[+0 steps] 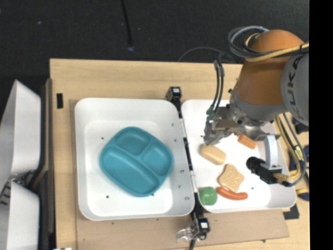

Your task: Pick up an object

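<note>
The end effector (214,134), grip state impossible to tell, hangs just above the pale bread roll (213,154) in the right bin (195,120); it looks light, smooth, best pinched across its short width.

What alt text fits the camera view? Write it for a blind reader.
The robot arm's hand hangs low in the right bin, just above a beige bread roll. Nearby lie a toast slice, a red sausage, a green ball and an orange piece. The left bin holds a teal divided plate.
</note>
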{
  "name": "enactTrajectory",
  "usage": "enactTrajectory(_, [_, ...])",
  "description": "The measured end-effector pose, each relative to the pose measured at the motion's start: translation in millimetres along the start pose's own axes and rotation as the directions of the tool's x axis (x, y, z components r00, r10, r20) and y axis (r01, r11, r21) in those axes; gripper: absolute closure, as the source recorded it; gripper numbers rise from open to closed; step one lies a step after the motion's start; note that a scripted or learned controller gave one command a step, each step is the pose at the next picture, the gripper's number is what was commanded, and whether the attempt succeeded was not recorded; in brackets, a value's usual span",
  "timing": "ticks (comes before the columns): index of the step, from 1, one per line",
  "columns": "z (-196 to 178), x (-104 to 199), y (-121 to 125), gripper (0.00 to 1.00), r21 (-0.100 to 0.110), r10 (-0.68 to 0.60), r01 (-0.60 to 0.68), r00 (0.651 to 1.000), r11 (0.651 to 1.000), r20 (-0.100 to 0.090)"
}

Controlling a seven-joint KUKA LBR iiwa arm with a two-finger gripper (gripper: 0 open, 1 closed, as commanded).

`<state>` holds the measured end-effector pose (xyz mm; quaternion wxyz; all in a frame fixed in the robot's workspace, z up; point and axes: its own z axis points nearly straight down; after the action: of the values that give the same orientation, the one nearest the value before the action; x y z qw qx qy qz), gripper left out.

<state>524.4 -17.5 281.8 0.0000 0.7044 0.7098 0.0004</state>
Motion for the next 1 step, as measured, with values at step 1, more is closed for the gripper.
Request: enactTrajectory(1, [0.6, 47.6, 5.8, 1.00, -0.001, 0.000, 0.000, 1.000, 1.000, 0.000])
